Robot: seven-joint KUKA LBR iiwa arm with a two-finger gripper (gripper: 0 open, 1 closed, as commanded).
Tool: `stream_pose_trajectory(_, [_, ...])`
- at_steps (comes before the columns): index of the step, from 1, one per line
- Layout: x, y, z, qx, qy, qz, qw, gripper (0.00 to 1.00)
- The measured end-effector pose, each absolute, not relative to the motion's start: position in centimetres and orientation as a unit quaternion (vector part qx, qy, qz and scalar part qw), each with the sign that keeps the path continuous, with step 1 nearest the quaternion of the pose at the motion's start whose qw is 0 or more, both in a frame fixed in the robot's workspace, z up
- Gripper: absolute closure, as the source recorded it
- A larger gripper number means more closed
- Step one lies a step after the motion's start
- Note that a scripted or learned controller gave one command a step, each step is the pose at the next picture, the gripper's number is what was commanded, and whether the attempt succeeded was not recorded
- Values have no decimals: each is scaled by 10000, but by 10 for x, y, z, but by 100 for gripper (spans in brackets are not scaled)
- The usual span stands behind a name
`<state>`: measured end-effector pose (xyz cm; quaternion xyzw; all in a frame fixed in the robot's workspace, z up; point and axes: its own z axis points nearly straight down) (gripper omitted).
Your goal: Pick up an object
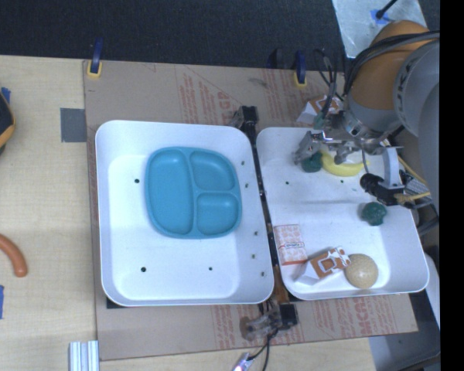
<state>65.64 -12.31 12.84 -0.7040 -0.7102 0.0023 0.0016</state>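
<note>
- Yellow ring [348,167] in the right bin [402,284], at its far end, looks like the target — the hand [329,151] sits right over it, fingers [306,151] spread fairly wide and nothing between them.
- Dark green piece [312,163] lies just beside the left finger, touching or nearly touching the ring; too small to say what it is.
- Ring reads as light, stiff plastic, smooth and likely slippery — best taken across its rim, one finger inside the hole and one outside, if it lies flat.
- Green lump [374,212] sits nearer the camera, apart from the hand; probably light too.
- Tan ball [361,270] and a crumpled packet [322,266] lie at the near end, with a flat card [289,243] beside them — thin, hard to pinch.
- Left bin [116,277] holds a blue tray [192,192].
- Sausage [9,253] lies out on the surface [39,199].
</note>
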Motion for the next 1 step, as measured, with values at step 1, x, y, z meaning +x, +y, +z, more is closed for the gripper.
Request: stream_pose_trajectory(1, [656, -123, 128, -7040, -7102, 23, 16, 0])
